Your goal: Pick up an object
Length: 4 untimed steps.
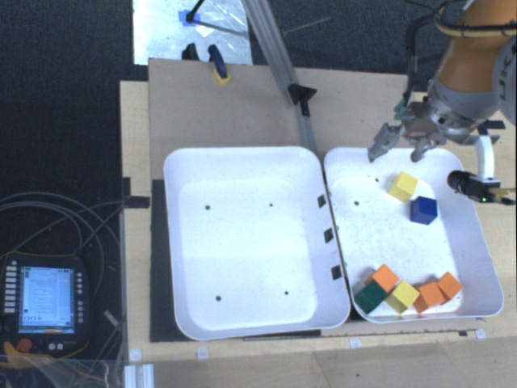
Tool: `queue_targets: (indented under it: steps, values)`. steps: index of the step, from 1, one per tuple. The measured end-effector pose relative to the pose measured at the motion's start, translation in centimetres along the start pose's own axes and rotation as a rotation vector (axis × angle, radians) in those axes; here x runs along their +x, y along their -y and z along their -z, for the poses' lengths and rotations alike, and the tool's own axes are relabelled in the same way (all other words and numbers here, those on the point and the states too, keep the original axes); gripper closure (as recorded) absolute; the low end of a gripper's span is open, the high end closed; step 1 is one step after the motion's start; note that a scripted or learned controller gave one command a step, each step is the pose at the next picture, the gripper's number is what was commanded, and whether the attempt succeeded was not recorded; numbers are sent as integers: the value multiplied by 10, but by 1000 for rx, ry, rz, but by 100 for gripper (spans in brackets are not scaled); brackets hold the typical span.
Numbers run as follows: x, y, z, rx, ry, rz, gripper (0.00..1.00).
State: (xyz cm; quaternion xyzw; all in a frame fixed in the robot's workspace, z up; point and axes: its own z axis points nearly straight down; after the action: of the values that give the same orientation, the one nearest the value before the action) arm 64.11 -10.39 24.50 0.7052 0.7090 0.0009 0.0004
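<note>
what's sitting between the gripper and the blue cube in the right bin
In the camera view, a yellow cube lies between the open gripper and the blue cube.

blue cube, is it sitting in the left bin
No, the blue cube lies in the right bin, just below a yellow cube.

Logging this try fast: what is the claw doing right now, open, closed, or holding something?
Claw: open, nothing between its fingers, poised over the far edge of the right bin, above the yellow cube.
</note>
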Motion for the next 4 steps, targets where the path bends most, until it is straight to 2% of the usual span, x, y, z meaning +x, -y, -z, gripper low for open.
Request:
queue_targets:
  steps: [1,2,4]
  values:
    - [0,0,0,0,0,0,0]
    - [7,8,-54,5,0,-2,0]
    - [2,13,-141,5,1,-3,0]
